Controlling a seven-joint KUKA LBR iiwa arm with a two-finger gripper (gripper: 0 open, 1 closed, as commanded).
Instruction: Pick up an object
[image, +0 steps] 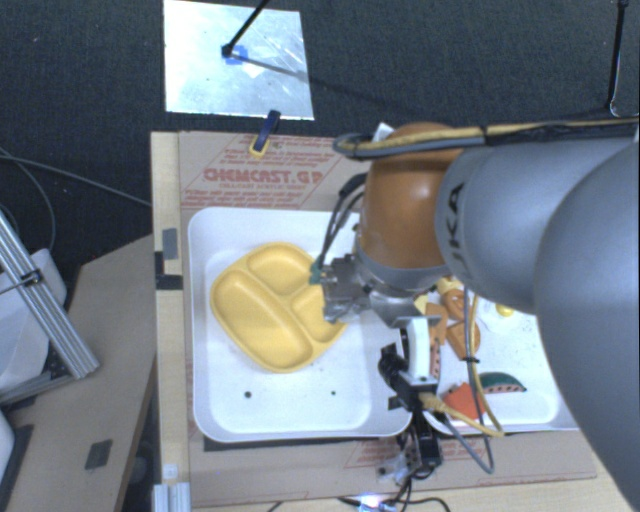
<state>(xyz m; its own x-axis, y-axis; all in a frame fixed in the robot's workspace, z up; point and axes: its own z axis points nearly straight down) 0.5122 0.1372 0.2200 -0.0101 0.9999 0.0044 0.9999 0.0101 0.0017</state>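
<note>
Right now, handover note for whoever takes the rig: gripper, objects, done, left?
Gripper: down at the right rim of the yellow divided plate in the left bin; the view doesn't show whether it has a grip.
Objects: plate lies flat in the left bin. Right bin holds small toys, including a watermelon slice and an orange piece, partly hidden by the arm.
Done: nothing lifted.
Left: secure a grasp and lift.

The light is soft and even. The white bin (230, 400) left of the claw looks bright, with faint shadows. Far above the claw, a shiny sheet (240, 60) glares. The big grey arm (560, 230) looks blurry.
</note>
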